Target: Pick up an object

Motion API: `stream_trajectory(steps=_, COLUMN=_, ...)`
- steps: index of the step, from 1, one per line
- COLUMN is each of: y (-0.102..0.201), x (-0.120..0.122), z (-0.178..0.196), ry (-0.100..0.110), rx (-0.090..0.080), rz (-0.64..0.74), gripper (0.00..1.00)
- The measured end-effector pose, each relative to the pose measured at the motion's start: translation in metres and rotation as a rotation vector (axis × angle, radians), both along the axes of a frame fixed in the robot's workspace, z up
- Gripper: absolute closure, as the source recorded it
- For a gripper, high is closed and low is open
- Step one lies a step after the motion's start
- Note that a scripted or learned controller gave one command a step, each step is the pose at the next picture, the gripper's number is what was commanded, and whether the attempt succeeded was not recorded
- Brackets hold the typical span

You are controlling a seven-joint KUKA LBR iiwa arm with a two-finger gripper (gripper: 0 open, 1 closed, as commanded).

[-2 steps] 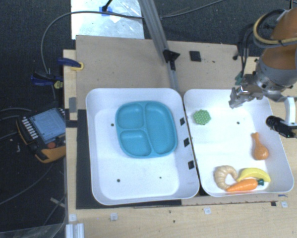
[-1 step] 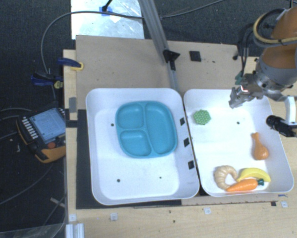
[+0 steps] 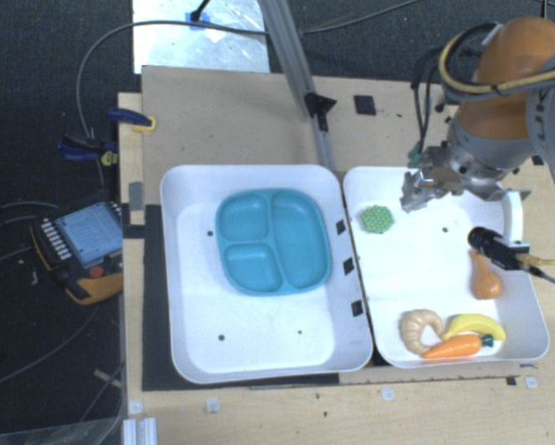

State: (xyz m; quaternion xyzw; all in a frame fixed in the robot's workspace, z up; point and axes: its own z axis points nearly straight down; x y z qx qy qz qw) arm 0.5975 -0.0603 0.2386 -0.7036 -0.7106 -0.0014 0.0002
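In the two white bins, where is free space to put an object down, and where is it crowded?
Left bin: a bare strip below the blue divided plate. Right bin: bare middle, between the green ball and the croissant. Crowded: lower right corner, with banana, carrot and the orange piece; the gripper hangs over the top.

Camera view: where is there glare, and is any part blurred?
Camera view: strong glare on the shiny sheet above the bench; the white right bin looks bright, almost washed out; the gripper looks slightly soft, while the green ball is sharper.
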Motion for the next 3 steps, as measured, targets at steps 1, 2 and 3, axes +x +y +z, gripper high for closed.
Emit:
stream_trajectory(steps=1, y=0.048, x=-0.023, z=-0.013, ry=0.003, rx=0.000, rz=-0.001, gripper=1.00)
stream_trajectory(steps=2, y=0.094, x=-0.041, z=-0.023, ry=0.003, rx=0.000, rz=0.000, gripper=1.00)
stream_trajectory(steps=3, y=0.145, x=-0.064, z=-0.009, ry=0.002, rx=0.001, rz=0.001, gripper=1.00)
